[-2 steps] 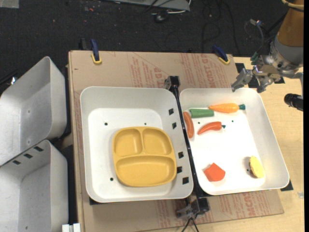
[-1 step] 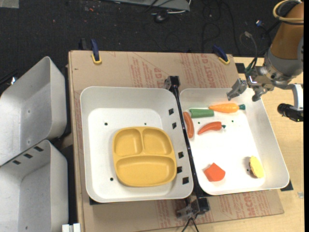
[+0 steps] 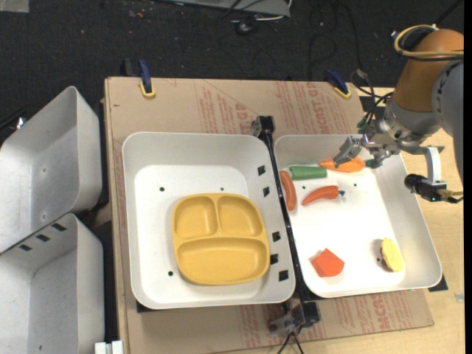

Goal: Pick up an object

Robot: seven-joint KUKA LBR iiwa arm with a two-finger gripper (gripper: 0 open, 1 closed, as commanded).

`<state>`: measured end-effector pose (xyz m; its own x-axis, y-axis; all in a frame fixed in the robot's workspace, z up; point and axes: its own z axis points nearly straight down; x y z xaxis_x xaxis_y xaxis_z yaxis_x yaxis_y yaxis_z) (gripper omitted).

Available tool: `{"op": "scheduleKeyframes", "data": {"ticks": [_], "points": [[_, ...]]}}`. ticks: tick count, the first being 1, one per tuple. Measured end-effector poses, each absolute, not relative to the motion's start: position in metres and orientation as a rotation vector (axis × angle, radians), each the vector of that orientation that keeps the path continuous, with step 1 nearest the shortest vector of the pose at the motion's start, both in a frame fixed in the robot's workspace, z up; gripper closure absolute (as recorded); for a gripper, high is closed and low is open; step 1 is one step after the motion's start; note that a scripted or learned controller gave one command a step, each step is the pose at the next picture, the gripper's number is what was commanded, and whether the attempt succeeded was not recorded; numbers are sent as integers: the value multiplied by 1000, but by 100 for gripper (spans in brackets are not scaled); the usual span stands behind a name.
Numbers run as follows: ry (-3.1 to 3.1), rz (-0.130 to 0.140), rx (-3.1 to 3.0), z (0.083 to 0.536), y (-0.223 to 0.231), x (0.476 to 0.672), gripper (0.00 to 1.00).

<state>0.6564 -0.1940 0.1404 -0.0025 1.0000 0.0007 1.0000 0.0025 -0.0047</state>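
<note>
claw: up at the far side of the right bin, can't tell its state | orange carrot: lying right under it | yellow tray: in left bin

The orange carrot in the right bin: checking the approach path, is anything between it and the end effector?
Nothing visible does. The end effector hangs right at the orange carrot; the green piece lies beside it, toward the divider.
</note>
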Motion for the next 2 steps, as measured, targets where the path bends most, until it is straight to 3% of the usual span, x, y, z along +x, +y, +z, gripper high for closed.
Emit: {"op": "scheduleKeyframes", "data": {"ticks": [1,2], "points": [[-2224,3,-2217,90,-193,656,0],[-2226,4,-2216,103,-193,657,100]]}}
